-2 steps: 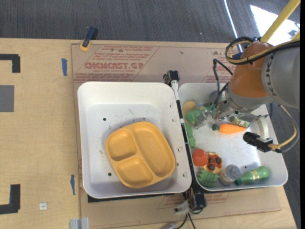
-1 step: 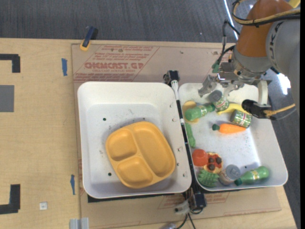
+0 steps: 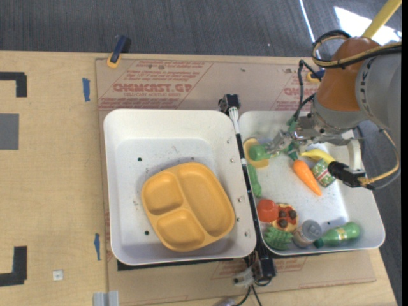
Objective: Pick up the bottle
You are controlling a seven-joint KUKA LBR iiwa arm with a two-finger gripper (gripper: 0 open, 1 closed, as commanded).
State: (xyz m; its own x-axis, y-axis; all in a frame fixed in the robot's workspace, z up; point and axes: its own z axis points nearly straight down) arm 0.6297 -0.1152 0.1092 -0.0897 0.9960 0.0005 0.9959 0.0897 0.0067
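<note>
Gripper low in right bin, jaw state unclear.
Bottle lying at bin's 5 o'clock, well apart from gripper; carrot between.

Grey arm reaching in from right, wrist bent down, gripper low

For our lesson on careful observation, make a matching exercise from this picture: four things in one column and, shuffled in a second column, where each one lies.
Things
1. yellow divided plate
2. green bottle
3. carrot
4. gripper

Places
A. near corner of the right bin, on its side
B. over the far part of the right bin
C. in the left bin
D. middle of the right bin, lying at a slant

Pairs: 1-C, 2-A, 3-D, 4-B
</note>
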